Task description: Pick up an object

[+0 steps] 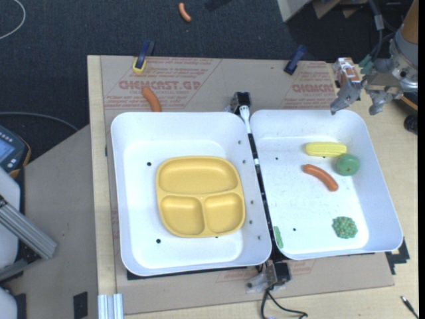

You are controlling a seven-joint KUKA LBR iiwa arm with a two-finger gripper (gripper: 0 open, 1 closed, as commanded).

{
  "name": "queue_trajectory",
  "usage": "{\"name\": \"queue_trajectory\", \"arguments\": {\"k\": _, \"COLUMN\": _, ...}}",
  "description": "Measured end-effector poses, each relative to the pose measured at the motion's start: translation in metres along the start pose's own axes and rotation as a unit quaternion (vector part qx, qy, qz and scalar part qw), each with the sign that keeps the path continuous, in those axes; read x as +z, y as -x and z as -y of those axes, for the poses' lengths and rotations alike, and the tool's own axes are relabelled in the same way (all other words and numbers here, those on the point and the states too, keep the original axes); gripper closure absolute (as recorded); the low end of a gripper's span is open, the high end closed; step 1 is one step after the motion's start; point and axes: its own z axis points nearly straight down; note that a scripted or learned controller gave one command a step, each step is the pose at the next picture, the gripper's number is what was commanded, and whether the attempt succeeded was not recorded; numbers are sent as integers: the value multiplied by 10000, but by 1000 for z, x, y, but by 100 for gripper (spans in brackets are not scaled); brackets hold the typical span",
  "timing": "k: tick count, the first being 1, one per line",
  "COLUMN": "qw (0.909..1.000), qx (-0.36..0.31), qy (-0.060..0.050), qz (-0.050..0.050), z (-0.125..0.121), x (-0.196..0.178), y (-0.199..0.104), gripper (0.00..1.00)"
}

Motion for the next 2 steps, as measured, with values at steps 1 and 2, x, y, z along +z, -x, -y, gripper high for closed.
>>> {"name": "queue_trajectory", "arguments": {"k": 1, "qw": 10000, "qx": -14, "qy": 64, "qz": 13, "z": -2, "x": -8, "y": 0, "gripper": 0}}
{"name": "queue_trajectory", "arguments": {"k": 2, "qw": 10000, "qx": -19, "qy": 35, "qz": 5, "z": -7, "x": 47, "y": -10, "gripper": 0}}
